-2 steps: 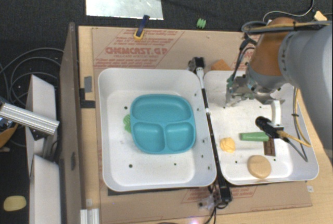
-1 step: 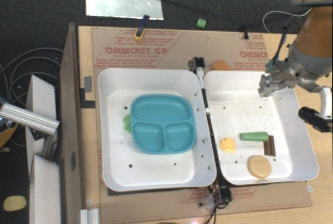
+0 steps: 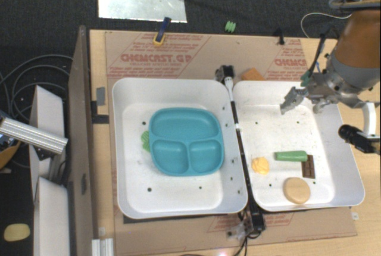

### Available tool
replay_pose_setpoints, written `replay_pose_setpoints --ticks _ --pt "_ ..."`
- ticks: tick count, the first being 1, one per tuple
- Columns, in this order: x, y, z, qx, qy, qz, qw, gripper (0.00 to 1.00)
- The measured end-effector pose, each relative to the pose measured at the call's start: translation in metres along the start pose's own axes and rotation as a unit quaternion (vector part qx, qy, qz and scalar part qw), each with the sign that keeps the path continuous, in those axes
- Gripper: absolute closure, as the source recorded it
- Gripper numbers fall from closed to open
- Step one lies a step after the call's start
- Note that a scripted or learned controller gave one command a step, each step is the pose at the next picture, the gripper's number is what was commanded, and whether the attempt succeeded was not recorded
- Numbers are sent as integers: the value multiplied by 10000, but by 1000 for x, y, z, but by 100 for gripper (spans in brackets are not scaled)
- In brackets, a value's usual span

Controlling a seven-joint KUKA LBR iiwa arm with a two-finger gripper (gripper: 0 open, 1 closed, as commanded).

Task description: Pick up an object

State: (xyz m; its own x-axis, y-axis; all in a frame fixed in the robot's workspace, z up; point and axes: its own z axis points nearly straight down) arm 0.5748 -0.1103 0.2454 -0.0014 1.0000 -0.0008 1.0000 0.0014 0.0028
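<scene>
Green block, yellow lump, tan disc: below the hand (grip state unclear), loose for picking.

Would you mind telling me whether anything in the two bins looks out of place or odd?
One thing: a small green object in the left bin is mostly hidden under the left edge of the blue divided plate. The green stick, brown block, yellow piece and tan disc lie loose in the right bin.
</scene>
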Motion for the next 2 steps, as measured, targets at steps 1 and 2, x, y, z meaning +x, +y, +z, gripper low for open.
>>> replay_pose_setpoints --ticks 1,2 --pt "-26 -68 99 73 12 29 10000 0" --pt "-55 -27 126 -1 -5 5 10000 0"
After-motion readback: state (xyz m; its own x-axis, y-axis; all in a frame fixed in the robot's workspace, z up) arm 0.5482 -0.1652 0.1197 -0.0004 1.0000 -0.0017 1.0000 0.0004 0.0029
